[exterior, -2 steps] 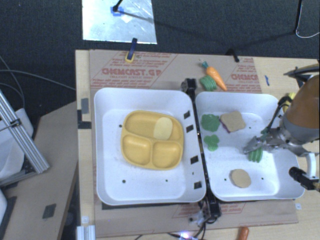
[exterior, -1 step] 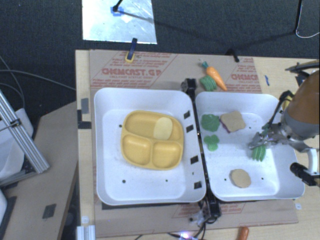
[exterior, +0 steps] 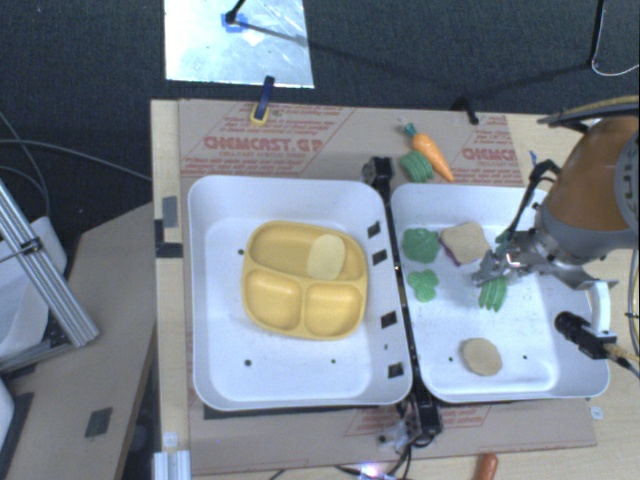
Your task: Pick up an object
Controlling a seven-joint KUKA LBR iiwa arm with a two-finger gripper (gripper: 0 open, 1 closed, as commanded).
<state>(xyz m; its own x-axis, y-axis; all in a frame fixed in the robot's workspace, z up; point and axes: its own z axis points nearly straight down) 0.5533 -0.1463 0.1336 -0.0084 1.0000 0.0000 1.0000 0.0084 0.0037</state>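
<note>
Bench: a board [exterior: 330,133] with red print tops it, carrying two white bins side by side, clipped together along a black seam.
Floor: dark carpet lies beyond the bench, with a shiny sheet [exterior: 238,30] taped on it at upper left.
Surroundings: a metal frame [exterior: 45,288] and cables stand at the left edge; a thin cable loops at upper right.
Left bin [exterior: 215,368]: holds a yellow tray [exterior: 300,280] with three compartments; a pale disc [exterior: 325,257] sits in the tray's upper right compartment.
Right bin [exterior: 540,368]: holds two green pieces [exterior: 421,245] near its left wall, one above the other, a slice [exterior: 464,241] with a purple edge to their right, a green bunch [exterior: 492,295] near the middle, and a tan round [exterior: 482,357] toward the near edge.
Carrot [exterior: 431,152]: lies on the board just beyond the right bin, green top pointing left.
Clip [exterior: 262,104]: a blue and yellow piece lies on the board's far edge.
Arm [exterior: 590,198]: reaches in from the right, orange band showing, wrist over the right bin.
Gripper [exterior: 497,268]: low over the right bin, just above the bunch and beside the slice; whether its fingers are spread or pressed together cannot be told, and nothing can be made out between them.
</note>
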